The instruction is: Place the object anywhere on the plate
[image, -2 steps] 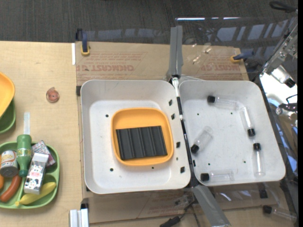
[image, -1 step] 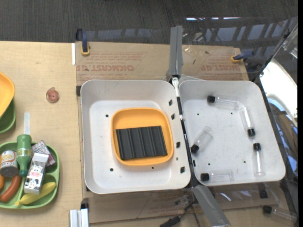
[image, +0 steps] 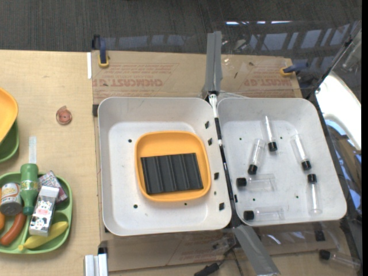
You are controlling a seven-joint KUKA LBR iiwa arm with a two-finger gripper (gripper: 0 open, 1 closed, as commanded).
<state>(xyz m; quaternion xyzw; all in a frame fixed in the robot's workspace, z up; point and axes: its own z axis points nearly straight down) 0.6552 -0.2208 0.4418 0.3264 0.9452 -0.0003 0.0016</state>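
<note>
Several clear capped tubes (image: 253,156) are lying scattered in the right bin (image: 330,174), well apart from the orange plate (image: 171,139) sitting in the left bin (image: 118,174). They are probably light, slick and brittle, so pinching one mid-barrel is looking safest. The gripper's state cannot be told.

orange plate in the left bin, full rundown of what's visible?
The orange plate is a rounded-square dish with a raised rim, looks like matte plastic. It lies flat and upright near the middle of the left bin, resting on the bin floor, clear of the walls. A dark grey ribbed slab with four lengthwise ridges lies on it, covering most of its well toward the near edge; an orange margin shows all round. None of the clear tubes touch it; those lie in the right bin.
</note>
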